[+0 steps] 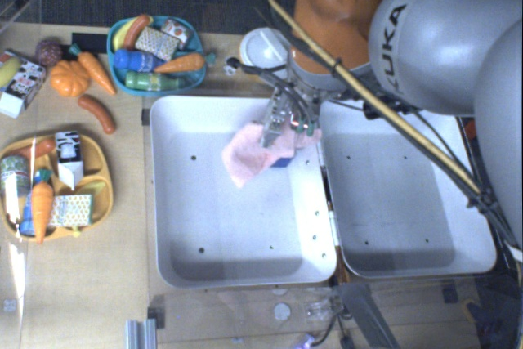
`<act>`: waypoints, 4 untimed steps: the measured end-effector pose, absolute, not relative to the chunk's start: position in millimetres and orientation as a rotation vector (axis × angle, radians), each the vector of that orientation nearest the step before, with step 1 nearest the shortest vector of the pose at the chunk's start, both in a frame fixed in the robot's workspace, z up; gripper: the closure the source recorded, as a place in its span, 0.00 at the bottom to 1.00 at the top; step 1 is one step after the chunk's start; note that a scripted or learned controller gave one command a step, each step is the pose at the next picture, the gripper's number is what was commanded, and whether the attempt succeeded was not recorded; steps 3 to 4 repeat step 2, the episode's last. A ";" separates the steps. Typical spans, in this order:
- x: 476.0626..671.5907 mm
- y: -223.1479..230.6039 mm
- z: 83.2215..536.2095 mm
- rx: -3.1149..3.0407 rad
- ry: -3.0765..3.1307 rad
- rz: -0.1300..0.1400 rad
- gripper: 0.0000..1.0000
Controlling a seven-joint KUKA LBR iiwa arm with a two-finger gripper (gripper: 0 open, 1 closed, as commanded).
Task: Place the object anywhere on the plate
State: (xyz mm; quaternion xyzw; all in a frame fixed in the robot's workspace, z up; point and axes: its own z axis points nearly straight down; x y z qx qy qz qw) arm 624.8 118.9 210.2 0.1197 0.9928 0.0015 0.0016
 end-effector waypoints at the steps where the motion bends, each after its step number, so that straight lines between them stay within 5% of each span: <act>1: 611.5 167.3 223.1 0.003 3.135 0.006 1.00; 2: 611.7 167.2 223.4 0.004 3.135 0.006 0.00; 4: 611.7 167.2 223.4 0.004 3.135 0.006 0.00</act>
